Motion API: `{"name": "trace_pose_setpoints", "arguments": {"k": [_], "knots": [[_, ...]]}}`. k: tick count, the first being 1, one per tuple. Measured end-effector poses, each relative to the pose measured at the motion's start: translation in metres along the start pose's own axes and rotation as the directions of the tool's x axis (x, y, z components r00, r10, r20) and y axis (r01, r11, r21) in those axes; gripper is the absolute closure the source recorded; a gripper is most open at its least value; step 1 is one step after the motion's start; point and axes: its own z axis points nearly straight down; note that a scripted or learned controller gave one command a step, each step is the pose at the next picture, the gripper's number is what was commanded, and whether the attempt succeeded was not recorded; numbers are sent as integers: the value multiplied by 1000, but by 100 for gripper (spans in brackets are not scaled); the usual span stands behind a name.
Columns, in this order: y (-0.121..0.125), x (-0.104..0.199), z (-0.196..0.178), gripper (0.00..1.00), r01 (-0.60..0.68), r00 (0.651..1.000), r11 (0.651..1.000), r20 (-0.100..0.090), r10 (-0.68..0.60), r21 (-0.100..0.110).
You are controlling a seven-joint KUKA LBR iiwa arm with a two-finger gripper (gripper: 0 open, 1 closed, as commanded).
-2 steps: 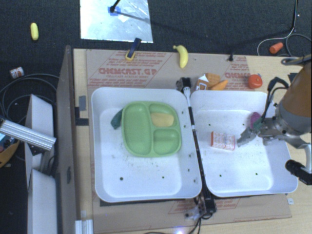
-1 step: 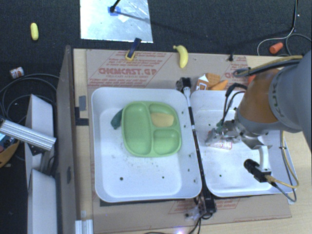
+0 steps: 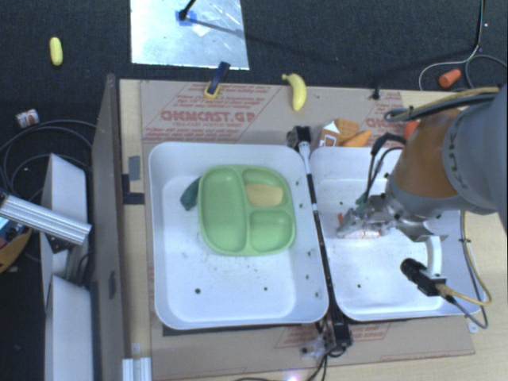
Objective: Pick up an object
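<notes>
Basically down low in the right bin (image 3: 373, 304), end effector (image 3: 359, 227) right over a small pale object (image 3: 355, 230) on the bin floor, near the divider. Can't tell about the grip, too blurry. Over in the left bin (image 3: 171, 292): green divided plate (image 3: 238, 225) with something yellow (image 3: 264, 194) in it.

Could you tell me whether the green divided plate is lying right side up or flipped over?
Right side up: the green plate shows its compartments facing upward.
</notes>
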Motion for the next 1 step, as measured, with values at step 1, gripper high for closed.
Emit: {"name": "trace_pose_setpoints", "arguments": {"k": [1], "knots": [[-25, 61, -95, 100, 8, 1000, 1000, -3, -8, -5]]}}
